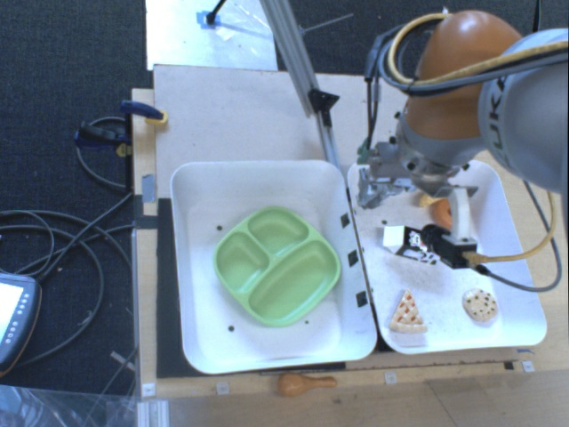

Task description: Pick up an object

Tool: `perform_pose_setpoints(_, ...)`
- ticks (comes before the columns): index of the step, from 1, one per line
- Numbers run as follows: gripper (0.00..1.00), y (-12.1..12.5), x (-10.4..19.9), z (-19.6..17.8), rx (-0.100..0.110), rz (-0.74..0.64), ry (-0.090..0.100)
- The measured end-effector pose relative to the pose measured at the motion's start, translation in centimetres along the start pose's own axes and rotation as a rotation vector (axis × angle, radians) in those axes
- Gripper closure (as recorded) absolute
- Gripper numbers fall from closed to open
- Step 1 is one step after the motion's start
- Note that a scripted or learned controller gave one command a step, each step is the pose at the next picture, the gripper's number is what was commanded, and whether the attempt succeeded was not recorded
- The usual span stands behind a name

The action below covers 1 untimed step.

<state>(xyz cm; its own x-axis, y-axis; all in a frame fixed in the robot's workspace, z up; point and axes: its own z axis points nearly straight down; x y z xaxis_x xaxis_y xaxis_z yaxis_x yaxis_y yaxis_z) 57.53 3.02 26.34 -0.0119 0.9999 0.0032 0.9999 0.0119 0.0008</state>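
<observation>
Hand (372, 192) hovered at the right bin's (517, 238) upper-left corner, couldn't tell if clenched or not. I'd have centred it over the pizza slice (407, 312) before dropping.

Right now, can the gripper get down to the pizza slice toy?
Probably yes. The pizza slice lies alone on open floor in the right bin, apart from the spotted cookie, and the gripper is over that same bin.
</observation>
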Motion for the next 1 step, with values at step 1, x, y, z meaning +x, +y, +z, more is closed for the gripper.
perform_pose_setpoints(1, 1.0, -1.05, 5.11, 1.79, 0.001, 0.001, -0.001)
